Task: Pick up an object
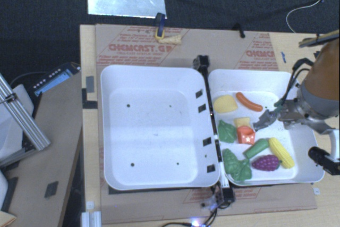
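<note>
High fixed camera, slanted downward, both white bins (pixel 154 74) framed (moderately distant)

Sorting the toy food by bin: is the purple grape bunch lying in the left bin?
No, the purple grape bunch lies in the right bin, beside the yellow corn.

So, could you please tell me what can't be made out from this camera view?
- The tool: blurred and small above the right bin, so open or shut is unclear.
- The arm: cut off by the right edge.
- The orange-red toy: too small and blurry to identify.
- The print on the cardboard: partly covered by the bins.
</note>
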Robot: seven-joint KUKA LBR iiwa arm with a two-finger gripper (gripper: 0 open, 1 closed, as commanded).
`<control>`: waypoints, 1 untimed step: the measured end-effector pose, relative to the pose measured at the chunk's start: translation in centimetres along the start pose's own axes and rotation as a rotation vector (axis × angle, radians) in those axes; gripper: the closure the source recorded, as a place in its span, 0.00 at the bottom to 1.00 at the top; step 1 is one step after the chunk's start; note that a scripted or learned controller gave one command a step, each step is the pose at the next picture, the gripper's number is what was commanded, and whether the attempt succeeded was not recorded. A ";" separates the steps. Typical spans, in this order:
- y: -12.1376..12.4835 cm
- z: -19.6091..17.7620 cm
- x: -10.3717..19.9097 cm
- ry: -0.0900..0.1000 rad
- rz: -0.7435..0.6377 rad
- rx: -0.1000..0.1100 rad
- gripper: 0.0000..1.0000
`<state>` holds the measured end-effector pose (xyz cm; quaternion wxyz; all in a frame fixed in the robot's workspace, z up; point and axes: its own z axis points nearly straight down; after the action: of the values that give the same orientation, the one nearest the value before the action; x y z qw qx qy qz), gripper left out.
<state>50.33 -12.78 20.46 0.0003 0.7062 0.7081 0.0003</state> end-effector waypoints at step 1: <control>2.5 12.6 1.8 0.002 -0.003 0.003 0.00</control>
<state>52.83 -10.98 7.88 -0.0012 0.7052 0.7090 0.0000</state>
